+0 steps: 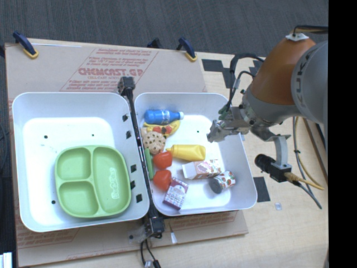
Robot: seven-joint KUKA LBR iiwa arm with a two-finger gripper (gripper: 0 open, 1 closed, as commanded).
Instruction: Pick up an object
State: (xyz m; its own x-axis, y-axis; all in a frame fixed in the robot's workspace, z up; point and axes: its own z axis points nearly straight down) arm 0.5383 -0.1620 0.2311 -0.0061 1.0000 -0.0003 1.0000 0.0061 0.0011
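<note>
The right bin (237, 197) holds several small things. A blue bottle (162, 116) lies at the back, with a banana (169, 129) and a cookie (154, 142) just in front of it. A yellow bottle (187, 152) lies in the middle, beside two tomatoes (162, 160) (162, 178). Near the front are a purple box (175, 194), a pink carton (202, 169), a strawberry-print item (226, 179) and a dark grey object (215, 187). My gripper (216, 134) hovers over the bin's right side, above bare floor right of the yellow bottle, with nothing visibly between its fingers.
The left bin (30, 113) holds a green divided plate (92, 181). A black clip (126, 84) sits at the back where the two bins meet. Cardboard (106, 66) lies behind the bins.
</note>
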